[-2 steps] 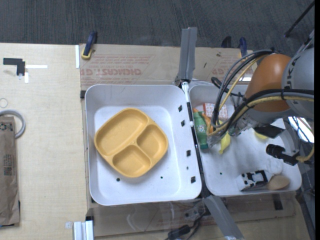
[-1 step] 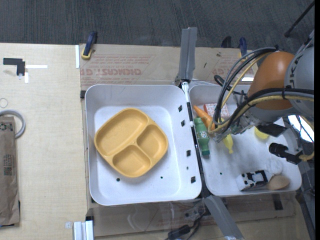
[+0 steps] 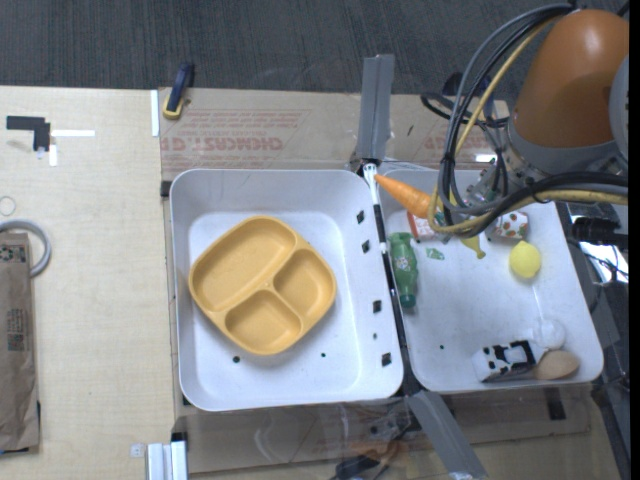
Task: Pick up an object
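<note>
My arm [image 3: 570, 68] enters from the right, its orange band over the far part of the right bin [image 3: 575, 298]. Yellow and black cables loop around the wrist and hide my end effector [image 3: 480, 208], which sits low over the far end of that bin; whether it is open, closed or gripping anything, I cannot tell.

Right bin, far end: an orange carrot-shaped item [image 3: 405, 191] lies against the far left corner, pointing toward the divider. Just beside it is a small red-and-white packet [image 3: 422, 230], partly under the cables. A small white piece with dark spots [image 3: 512, 226] lies just right of the cables, and a yellow lemon-like ball [image 3: 525, 259] lies just nearer than it.

Right bin, left wall: a green bottle [image 3: 403, 268] lies on its side along the divider, with a small green scrap [image 3: 434, 254] near it.

Right bin, near right corner: a black-and-white object [image 3: 505, 359] lies beside a tan rounded object [image 3: 557, 365], the two touching or nearly so.

Left bin [image 3: 195, 368]: a yellow three-compartment plate [image 3: 262, 284] lies flat near the middle.

Counter [image 3: 90, 218], left of the bins: a brown paper bag [image 3: 17, 338] lies at the left edge. A blue-and-yellow tool [image 3: 180, 90] rests at the far edge beyond the left bin.
</note>
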Controlling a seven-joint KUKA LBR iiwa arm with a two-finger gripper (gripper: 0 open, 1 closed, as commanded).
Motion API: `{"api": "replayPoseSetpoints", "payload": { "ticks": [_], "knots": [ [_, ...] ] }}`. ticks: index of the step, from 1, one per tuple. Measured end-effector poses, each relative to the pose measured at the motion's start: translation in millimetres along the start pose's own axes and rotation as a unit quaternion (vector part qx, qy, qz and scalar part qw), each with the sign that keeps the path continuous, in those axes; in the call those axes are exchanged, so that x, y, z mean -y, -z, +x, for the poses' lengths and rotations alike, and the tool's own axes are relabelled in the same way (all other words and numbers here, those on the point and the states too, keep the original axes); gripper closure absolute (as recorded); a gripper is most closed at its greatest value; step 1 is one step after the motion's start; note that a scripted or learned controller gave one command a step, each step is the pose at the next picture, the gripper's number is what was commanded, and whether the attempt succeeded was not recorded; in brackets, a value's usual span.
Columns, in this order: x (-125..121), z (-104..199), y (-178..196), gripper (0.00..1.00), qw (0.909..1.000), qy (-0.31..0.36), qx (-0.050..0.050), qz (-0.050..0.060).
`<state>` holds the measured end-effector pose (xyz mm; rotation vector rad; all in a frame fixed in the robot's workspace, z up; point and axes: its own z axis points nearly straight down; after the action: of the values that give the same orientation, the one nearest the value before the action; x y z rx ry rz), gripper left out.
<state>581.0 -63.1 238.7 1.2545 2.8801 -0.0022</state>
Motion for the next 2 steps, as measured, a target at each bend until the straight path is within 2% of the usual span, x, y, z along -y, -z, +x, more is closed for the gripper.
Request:
{"api": "replayPoseSetpoints", "payload": {
  "ticks": [1,2],
  "knots": [
    [11.8,-53.2,11.6,1.0,0.976,-0.218,0.001,0.0],
    [-46.5,-32.6,-5.1,1.0,0.9694,-0.246,0.0,0.001]
  ]
}}
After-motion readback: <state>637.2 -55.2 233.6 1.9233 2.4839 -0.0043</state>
